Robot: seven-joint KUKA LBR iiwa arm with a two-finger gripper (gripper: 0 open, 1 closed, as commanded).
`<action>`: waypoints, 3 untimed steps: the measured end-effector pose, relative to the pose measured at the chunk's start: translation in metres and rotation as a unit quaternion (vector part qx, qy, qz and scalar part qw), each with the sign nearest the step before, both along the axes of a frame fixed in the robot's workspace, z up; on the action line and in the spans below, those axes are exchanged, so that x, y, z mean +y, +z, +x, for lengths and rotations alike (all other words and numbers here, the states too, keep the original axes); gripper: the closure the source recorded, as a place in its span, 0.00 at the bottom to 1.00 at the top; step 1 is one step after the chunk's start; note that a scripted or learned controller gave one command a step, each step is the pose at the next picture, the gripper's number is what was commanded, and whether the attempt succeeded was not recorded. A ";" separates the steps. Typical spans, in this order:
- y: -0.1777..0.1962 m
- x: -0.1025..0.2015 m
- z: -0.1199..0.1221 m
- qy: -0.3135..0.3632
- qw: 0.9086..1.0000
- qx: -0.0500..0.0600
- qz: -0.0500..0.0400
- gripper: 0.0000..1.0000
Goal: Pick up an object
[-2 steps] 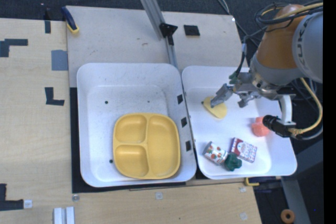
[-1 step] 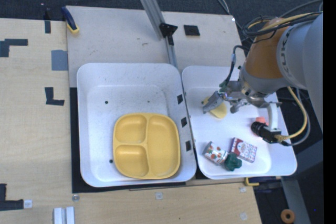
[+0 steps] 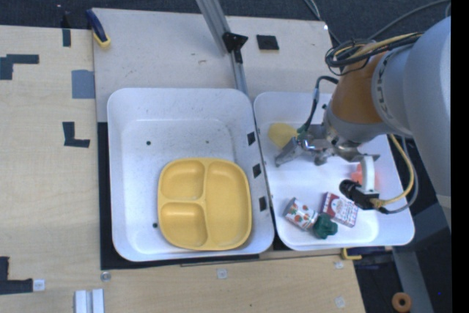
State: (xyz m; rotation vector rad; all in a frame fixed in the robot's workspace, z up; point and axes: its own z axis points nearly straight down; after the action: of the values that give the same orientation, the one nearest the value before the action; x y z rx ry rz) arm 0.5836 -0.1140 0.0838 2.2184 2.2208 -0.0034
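Two white bins [image 3: 117,157] on a pale bench [image 3: 44,179].

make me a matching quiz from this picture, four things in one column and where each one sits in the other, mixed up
Things:
1. yellow tray
2. yellow lump
3. green piece
4. blue-handled tool

Places:
A. right bin, front, beside the small cartons
B. bench, behind the left bin
C. left bin, front
D. right bin, back, near the gripper

Pairs: 1-C, 2-D, 3-A, 4-B
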 end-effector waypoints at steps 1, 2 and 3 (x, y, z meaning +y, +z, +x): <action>0.014 0.001 0.002 0.001 1.000 -0.003 0.000 1.00; 0.060 0.009 0.005 0.000 1.000 0.000 0.002 1.00; 0.103 0.012 0.010 0.000 1.000 -0.001 0.002 1.00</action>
State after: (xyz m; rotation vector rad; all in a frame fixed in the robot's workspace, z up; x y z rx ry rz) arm 0.5934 -0.1017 0.1871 2.2187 2.2224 0.0019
